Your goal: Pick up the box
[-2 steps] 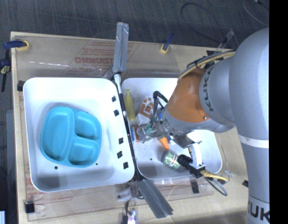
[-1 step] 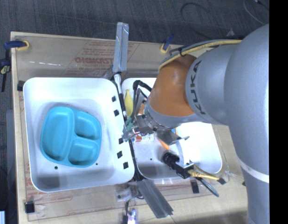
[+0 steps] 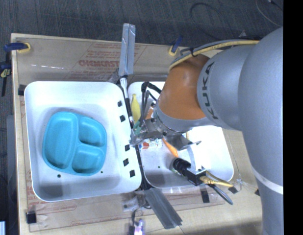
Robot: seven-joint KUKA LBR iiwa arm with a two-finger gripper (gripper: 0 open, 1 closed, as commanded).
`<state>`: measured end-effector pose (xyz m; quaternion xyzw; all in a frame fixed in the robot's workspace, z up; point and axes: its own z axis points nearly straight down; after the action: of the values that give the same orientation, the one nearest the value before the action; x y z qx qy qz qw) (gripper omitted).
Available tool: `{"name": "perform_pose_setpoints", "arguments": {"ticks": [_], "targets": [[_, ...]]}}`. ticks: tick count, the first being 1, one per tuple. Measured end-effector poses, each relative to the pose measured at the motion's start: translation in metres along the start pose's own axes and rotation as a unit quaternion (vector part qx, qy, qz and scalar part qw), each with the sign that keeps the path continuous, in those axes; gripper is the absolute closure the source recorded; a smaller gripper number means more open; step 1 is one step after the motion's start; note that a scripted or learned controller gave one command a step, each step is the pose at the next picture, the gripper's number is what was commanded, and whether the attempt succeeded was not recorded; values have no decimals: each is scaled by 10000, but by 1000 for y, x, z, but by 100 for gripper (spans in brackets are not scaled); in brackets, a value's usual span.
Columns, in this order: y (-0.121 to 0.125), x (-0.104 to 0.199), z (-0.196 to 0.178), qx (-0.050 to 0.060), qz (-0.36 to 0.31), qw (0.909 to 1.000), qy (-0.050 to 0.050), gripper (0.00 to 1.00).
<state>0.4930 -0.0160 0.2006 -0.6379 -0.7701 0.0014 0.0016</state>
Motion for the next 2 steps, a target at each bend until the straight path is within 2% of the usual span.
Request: {"name": "perform_pose_setpoints", "arguments": {"ticks": [2], "targets": [[2, 1, -19, 7, -56, 10000, -2, 100]]}}
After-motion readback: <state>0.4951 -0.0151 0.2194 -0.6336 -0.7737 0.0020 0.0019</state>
